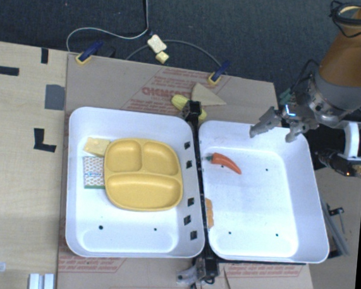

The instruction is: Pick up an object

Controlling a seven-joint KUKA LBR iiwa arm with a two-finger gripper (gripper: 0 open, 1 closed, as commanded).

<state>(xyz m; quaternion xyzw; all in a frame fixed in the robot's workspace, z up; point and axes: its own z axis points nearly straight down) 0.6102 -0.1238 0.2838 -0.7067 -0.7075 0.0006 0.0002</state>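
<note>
Red printed lettering runs across the brown cardboard sheet (166,92) under the bins, but it lies reversed and slanted from this angle and cannot be read; the small blue-patterned packet (93,171) in the left bin carries print too fine to make out. The cardboard rests on a pale wood-grain bench (12,175) marked with black tape pieces and a grey patch, and dark carpet (243,26) fills the floor beyond it, crossed by a thin cable that leads to a small cream plug (156,45). Blue-and-yellow clamps (87,53) pin the cardboard's far corners. The left bin (74,226) holds a yellow divided plate (143,174), with a pale yellow block (96,145) and the packet tucked against its left side. The right bin (285,240) holds an orange carrot-like object (225,163) near its far left corner, lying well apart from the gripper (277,127). A slim orange item (209,212) lies against that bin's left wall. The gripper hovers over the right bin's far rim, its two fingers spread wide with nothing between them. A yellow clip (193,109) sits where the bins meet.
</note>
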